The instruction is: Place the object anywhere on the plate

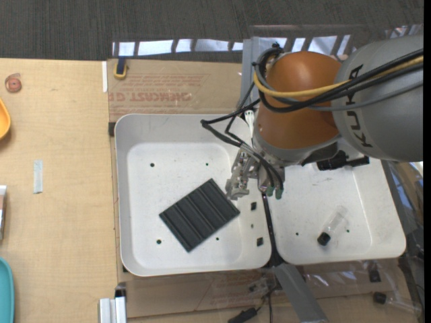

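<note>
Gripper (237,188) hangs over the left white bin (135,147), just beside the dark ribbed rectangular plate (199,214); its state is indiscernible.

The plate (200,214) is a dark grey, nearly black rectangular slab with parallel ridges running along its length. It lies flat on the floor of the left bin (135,180), rotated so that its long axis runs diagonally from lower left to upper right. Its upper right corner sits just beside my gripper (237,188).

The object (330,229) is a small clear item, seemingly tubular, with a black cap at its lower left end. It lies on its side on the floor of the right bin (377,241), tilted diagonally, well apart from the plate.
</note>
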Available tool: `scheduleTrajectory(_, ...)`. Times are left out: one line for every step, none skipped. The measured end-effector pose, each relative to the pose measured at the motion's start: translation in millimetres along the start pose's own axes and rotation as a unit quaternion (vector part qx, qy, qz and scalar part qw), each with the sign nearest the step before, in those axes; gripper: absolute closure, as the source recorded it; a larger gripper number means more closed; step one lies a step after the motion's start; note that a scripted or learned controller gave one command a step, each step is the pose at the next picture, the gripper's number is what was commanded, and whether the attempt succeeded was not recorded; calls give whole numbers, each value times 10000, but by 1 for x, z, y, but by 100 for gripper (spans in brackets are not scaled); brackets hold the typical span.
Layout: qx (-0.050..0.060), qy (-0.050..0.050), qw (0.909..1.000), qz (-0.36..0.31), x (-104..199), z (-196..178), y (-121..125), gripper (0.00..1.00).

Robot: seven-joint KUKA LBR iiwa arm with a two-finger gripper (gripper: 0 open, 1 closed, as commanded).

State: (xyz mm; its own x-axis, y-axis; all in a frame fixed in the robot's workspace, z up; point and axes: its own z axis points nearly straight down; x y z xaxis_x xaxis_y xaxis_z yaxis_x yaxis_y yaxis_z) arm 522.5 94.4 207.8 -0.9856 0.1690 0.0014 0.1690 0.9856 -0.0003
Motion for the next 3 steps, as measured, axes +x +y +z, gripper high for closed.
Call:
scheduleTrajectory(-1, -3, 10000, 5, 6, 17, -44, 100)
scheduleTrajectory(-2, -3, 10000, 2, 6, 17, -44, 0)
scheduleTrajectory(-6, -13, 10000, -54, -41, 52, 14, 0)
